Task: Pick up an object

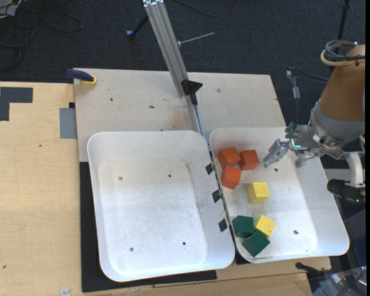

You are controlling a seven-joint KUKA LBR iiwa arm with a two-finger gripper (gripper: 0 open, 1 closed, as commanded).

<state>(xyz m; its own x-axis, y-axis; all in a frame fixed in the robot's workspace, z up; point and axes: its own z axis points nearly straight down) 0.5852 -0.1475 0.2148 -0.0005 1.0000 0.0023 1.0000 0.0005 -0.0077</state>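
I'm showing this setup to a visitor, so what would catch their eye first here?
Probably the cluster of coloured blocks in the right bin: three orange blocks near its far left side, with yellow blocks and green blocks nearer the camera. The robot's hand hovers beside them, open.

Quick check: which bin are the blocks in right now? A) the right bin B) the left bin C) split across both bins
A: the orange blocks, yellow blocks and green blocks all lie in the right bin, near its left wall.
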